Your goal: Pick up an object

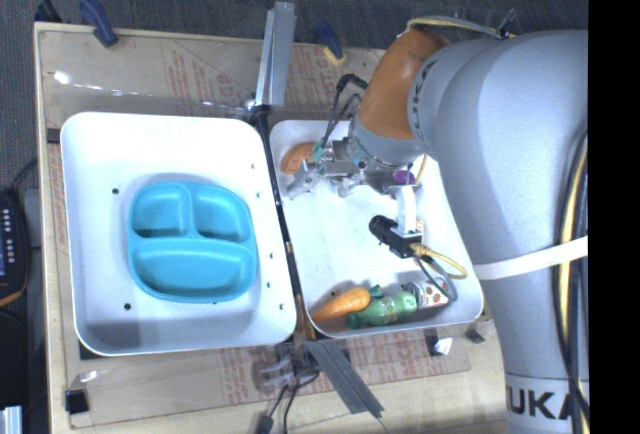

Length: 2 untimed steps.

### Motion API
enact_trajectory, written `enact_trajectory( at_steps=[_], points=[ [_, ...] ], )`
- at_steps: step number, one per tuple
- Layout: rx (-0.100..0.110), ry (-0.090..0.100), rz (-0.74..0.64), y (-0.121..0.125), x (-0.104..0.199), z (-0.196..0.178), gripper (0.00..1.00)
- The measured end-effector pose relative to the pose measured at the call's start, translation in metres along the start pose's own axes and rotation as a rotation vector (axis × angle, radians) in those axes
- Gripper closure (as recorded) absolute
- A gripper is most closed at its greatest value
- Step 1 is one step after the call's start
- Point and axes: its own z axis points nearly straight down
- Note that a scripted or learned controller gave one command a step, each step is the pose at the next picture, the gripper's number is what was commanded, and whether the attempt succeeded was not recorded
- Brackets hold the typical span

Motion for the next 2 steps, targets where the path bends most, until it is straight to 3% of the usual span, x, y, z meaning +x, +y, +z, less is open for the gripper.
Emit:
enact_trajectory(
  at_steps=[1, 2],
  points=[
    [0.0, 0.0, -0.001, 0.0352, 0.0118, -0.0004, 0.0],
    [0.001, 0.0, -0.009, 0.0356, 0.0137, -0.0102, 1.0]
  ],
)
